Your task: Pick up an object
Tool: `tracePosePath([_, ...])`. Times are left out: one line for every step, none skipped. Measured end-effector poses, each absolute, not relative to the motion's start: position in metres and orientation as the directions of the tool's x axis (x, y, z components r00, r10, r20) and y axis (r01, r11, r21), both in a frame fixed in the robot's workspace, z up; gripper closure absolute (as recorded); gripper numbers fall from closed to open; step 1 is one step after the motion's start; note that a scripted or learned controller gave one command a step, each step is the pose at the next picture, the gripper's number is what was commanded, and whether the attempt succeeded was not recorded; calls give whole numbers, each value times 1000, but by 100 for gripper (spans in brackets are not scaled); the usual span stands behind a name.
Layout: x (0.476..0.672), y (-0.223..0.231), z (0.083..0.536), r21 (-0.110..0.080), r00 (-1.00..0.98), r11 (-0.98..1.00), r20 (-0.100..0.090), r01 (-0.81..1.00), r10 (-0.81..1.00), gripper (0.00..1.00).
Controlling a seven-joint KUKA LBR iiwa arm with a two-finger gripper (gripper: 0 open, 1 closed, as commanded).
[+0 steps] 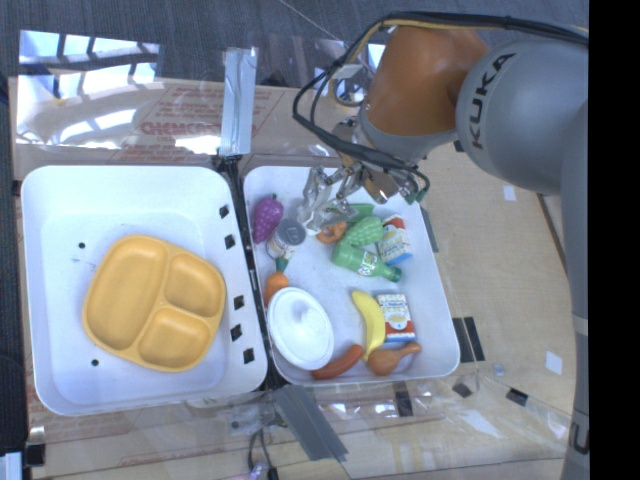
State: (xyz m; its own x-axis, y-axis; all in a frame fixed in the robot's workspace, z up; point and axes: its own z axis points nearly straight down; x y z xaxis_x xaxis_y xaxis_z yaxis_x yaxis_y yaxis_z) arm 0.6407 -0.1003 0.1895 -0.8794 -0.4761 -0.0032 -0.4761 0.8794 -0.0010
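Green toy [362,245] just below-right of gripper [322,200]

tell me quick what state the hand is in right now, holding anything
Hand: cannot be told; it hangs low over the far end of the right bin, beside the purple grapes, with nothing seen held.

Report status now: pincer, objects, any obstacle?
Pincer low in right bin, nothing held. Purple grapes beside it. Green bottle, banana crowd close.

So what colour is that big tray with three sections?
Yellow; the divided tray shows in the camera view.
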Motion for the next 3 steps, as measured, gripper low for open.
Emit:
tracePosePath([655,-121,232,-4,-870,870,-4,-493,-493,100])
tracePosePath([654,-108,272,-3,-970,970,-6,-243,-243,100])
tracePosePath([657,-152,239,-1,-867,867,0,-498,-498,100])
